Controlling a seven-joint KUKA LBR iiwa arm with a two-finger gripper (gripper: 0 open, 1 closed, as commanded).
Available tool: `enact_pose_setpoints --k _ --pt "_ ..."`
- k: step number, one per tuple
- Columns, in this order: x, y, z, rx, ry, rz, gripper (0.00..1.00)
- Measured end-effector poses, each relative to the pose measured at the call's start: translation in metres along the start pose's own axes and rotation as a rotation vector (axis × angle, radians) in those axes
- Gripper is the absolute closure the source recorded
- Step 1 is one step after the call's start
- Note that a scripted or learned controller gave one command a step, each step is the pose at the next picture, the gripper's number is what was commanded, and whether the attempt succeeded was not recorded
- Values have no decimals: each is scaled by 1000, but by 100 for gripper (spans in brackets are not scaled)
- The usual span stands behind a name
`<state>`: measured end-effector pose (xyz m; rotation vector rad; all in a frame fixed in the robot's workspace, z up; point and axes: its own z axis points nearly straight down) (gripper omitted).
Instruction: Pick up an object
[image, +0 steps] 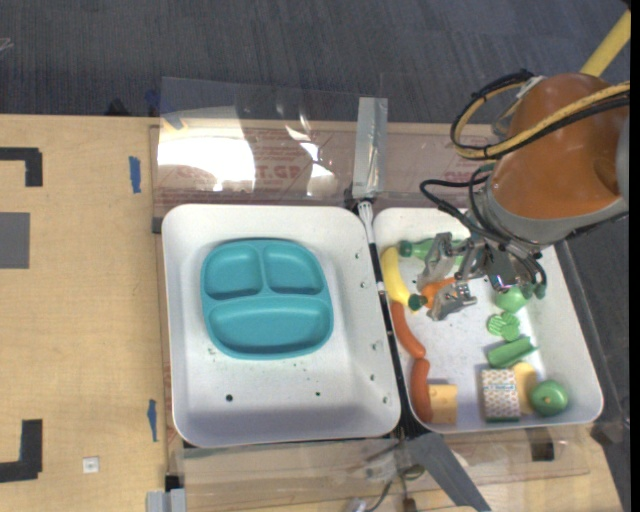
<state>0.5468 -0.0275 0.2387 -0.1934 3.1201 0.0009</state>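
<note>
The gripper (447, 290) is hanging low over the far left part of the right bin (578, 345), just right of a yellow banana (394, 279) that is lying along the bin's left wall. Its metal fingers (436, 262) are pointing down and to the left amid a cluster of small toys; how far they are parted cannot be told, and no toy is showing clearly between them. A small orange piece (435, 291) is sitting just beside the fingertips, and a green piece (424, 245) is lying just beyond them on the far side. An orange sausage-shaped toy (406, 331) is running nearward from the banana along the left wall, and a second reddish one (421, 390) is lying nearer still, touching a yellow block (443, 403). To the right, a patterned cylinder (500, 392) and a green apple (548, 398) are sitting by the near wall, with a green pickle-shaped toy (508, 351) and other green pieces (512, 298) farther back. The arm's orange band (556, 150) is looming over the bin's far right corner, trailing black and yellow cables (480, 110). The left bin (190, 385) is holding a teal divided plate (267, 298), well apart from the gripper.
</note>
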Motion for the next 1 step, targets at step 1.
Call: enact_pose_setpoints --k 1 --pt "49 75 54 -4 15 -70 100"
